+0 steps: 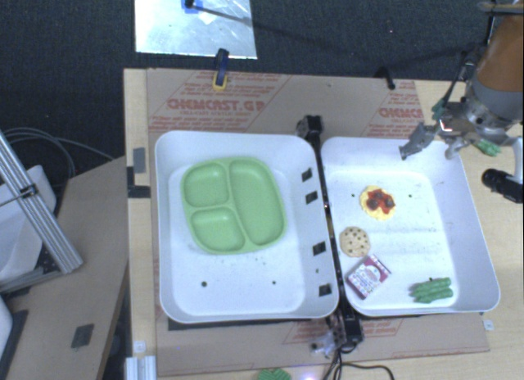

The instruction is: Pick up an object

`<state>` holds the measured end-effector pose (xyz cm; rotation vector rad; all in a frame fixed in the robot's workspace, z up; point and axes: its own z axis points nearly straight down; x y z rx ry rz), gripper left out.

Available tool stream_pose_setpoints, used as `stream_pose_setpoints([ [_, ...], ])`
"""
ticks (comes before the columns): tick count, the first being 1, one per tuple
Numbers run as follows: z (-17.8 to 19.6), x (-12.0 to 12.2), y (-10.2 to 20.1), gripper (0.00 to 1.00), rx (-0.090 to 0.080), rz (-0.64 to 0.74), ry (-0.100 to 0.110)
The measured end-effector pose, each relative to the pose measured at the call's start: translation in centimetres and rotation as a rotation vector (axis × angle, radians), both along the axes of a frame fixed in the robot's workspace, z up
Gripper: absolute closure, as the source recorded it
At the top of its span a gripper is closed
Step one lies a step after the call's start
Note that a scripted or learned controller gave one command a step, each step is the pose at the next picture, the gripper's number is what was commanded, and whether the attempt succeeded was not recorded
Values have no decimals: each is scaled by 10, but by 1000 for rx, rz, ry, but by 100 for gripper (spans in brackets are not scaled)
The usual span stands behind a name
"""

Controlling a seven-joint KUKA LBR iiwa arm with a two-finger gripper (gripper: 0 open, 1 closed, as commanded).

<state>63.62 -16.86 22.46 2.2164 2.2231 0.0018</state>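
Two shallow white plastic bins are seen side by side on the bench; the left bin (176, 288) fills the centre-left of the frame and the right bin (471, 231) the centre-right, their inner rims meeting along a dark strip of clips. In the left bin a pale green three-compartment plastic tray (232, 205) lies toward the upper middle, with bare white floor left below it and along the left wall. In the right bin four small things are gathered toward the left and lower part: a small round yellow toy pizza with red topping (377, 201) near the centre, a round tan chocolate-chip cookie (354, 241) just below and left of it, a small red and white packet (368, 276) beneath the cookie near the inner rim, and a green toy pea pod (431, 290) close to the bottom edge; the upper and right floor of this bin is left open. The two-finger gripper (432, 145) is held at the upper right of the frame, above the bin's top right rim, its fingers spread apart with nothing between them, well apart from every object.
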Motion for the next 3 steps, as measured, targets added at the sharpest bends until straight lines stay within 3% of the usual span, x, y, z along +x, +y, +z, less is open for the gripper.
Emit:
stream_pose_setpoints([
  [1, -57, -94, 45, 0, 5, -2, 13],
  [2, -70, -32, 34, 0, -1, 2, -3],
  [3, -142, -24, 11, 0, 1, -4, -3],
])
